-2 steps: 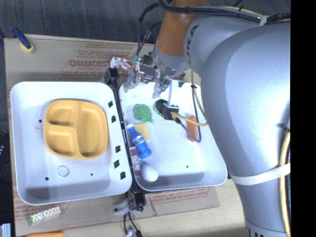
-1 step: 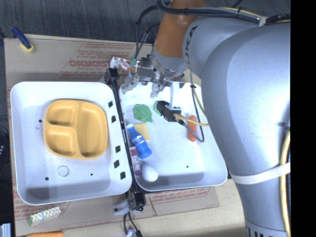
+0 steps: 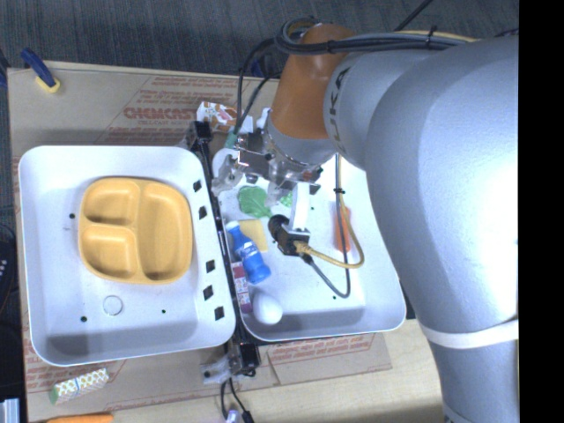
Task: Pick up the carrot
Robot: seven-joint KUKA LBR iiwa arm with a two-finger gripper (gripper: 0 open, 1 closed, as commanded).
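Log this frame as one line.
arm: over right bin | gripper: near green item | carrot: lying in right bin, not held | left bin: yellow tray

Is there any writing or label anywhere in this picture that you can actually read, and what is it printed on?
Red block lettering on the cardboard sheet under the bins: a large word and smaller lines, too blurred to read.
Red print on the cardboard's front edge: too small to read.
Label on the blue bottle in the right bin: unreadable.
Patterned wrapper at bottom left: markings too small to read.
Nothing can be quoted with confidence.
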